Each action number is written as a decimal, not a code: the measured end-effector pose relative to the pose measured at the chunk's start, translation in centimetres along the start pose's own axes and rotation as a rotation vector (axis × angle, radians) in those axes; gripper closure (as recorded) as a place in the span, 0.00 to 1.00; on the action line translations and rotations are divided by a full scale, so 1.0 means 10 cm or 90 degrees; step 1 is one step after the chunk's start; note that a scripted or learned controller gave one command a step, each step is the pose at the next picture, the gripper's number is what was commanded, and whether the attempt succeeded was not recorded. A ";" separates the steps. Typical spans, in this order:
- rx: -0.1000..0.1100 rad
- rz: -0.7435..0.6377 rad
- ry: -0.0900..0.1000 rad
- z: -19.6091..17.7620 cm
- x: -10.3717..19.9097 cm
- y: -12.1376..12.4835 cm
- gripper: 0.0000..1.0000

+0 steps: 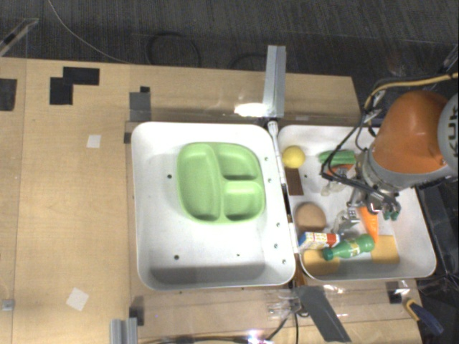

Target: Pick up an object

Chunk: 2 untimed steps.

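Objects crowd the right bin (423,253) at the lower right of the frame: a yellow ball (292,156) near its upper left corner, a brown rounded piece (310,215) below that, a green bottle (351,248) lying on its side across a tan block (387,251) along the lower wall, and an orange carrot (371,222) just above them. Claw (353,217) hangs low over the middle of that bin, right beside the carrot; how far it is open, and whether it grips anything, I cannot tell. Over in the left bin (154,192), mid-frame, sits a green divided tray (219,181). Pale wooden desk (64,213) spreads off to the left.
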<state>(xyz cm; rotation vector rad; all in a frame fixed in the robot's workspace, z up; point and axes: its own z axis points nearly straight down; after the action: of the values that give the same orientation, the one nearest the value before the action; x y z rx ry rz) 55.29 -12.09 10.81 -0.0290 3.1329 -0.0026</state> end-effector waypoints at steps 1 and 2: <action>0.000 0.021 -0.005 0.18 0.13 -0.28 0.00; 0.002 0.018 -0.017 0.03 0.08 -0.27 1.00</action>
<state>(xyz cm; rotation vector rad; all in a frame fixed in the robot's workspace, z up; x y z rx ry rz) 54.56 -14.82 10.50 0.0142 3.1069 -0.0080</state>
